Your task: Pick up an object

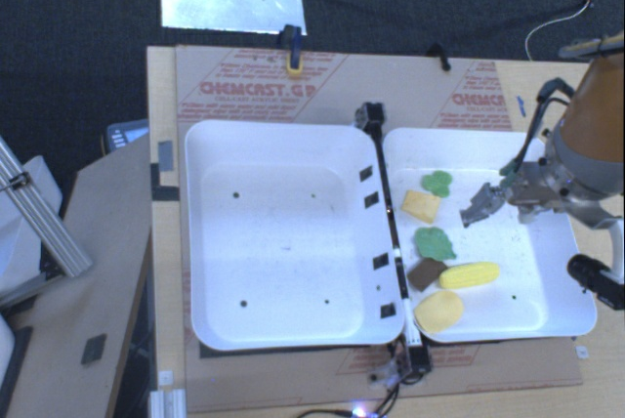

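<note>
Board, upper left: the cardboard sheet (322,79) under the bins is showing red print reading "CHEMCAST GP".
Board, upper right: the same red print is repeating, partly legible.

Arm (596,128) cropped at right edge; brown block (426,272) half under leafy piece (434,242)

Tool (479,208) over toy-strewn right bin (547,323)
</note>
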